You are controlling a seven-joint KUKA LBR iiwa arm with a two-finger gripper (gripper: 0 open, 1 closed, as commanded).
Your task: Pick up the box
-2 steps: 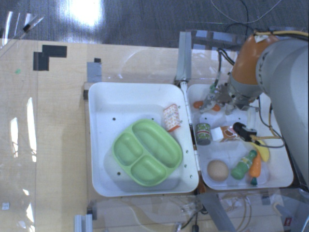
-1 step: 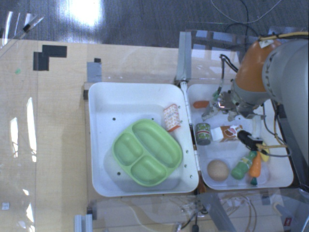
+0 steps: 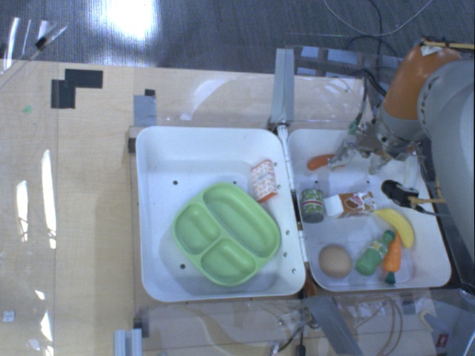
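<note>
A small white and red box (image 3: 263,180) leans against the right wall of the left bin (image 3: 152,199), just above the green plate. A second flat carton (image 3: 356,202), brown, white and red, lies in the middle of the right bin (image 3: 445,269). My gripper (image 3: 358,158) hangs over the back of the right bin, above that carton and apart from it. Its fingers are spread, with nothing between them. An orange-handled tool (image 3: 320,162) lies just to its left.
A green divided plate (image 3: 226,233) fills the left bin's floor. The right bin also holds a green can (image 3: 312,205), a banana (image 3: 398,226), a green bottle (image 3: 375,253), a carrot (image 3: 393,256) and a tan ball (image 3: 335,261). The arm (image 3: 438,102) comes in over the right bin's back right corner.
</note>
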